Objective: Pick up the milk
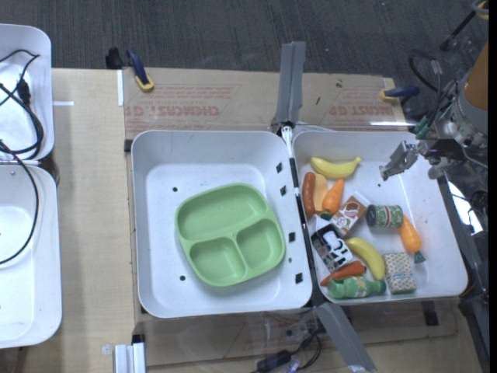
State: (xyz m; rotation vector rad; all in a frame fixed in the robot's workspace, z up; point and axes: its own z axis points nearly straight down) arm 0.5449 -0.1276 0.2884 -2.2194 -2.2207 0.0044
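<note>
Two bins side by side on a bench.
The left bin [155, 208] holds a divided plate [229, 234]. Right of that plate, the right bin [443, 231] holds bananas [335, 165], a carrot [332, 196], a can [385, 216] and a milk carton [331, 246], with the gripper [400, 160] above it.

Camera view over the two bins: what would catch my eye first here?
Probably the green divided tray, alone in the left bin. Next, the heap of toy food in the right bin: bananas, carrots, a black-and-white milk carton. The claw hovers over that bin's upper right part, away from the milk.
</note>
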